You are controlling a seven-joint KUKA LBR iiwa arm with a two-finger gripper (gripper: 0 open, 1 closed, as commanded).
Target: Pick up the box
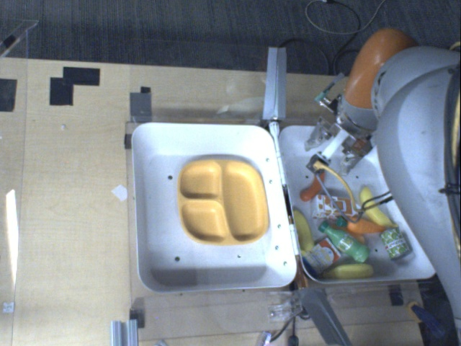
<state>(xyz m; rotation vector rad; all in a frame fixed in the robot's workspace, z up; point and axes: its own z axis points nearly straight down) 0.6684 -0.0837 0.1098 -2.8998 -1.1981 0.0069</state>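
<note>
The pincer (pixel 333 147) hangs over the far part of the right-hand bin (pixel 403 269), at the end of the grey arm (pixel 421 121) whose orange band (pixel 378 52) sits just behind it, up and to the right. The view is too coarse here to tell whether the pincer is apart or together, and nothing can be seen clamped in it. The box (pixel 333 206), a small white carton with red print, lies in the same bin on the near side of the pincer, lower in the view and almost straight under it, clearly apart from it and not touched by it. Between the two there is a small dark part with a yellow cable (pixel 344 182) that curves down toward the box. The box lies amid a heap of other things. A green bottle (pixel 346 241) lies just nearer than it, an orange carrot-like piece (pixel 365 227) just to its right, and a yellow banana (pixel 303 231) to its left along the bin wall. A second banana (pixel 348 271) lies farthest from the pincer at the near edge, and a small can (pixel 395 243) is off to the lower right. Well to the left of the pincer, the other bin (pixel 155 193) holds a yellow divided tray (pixel 222 198).
</note>
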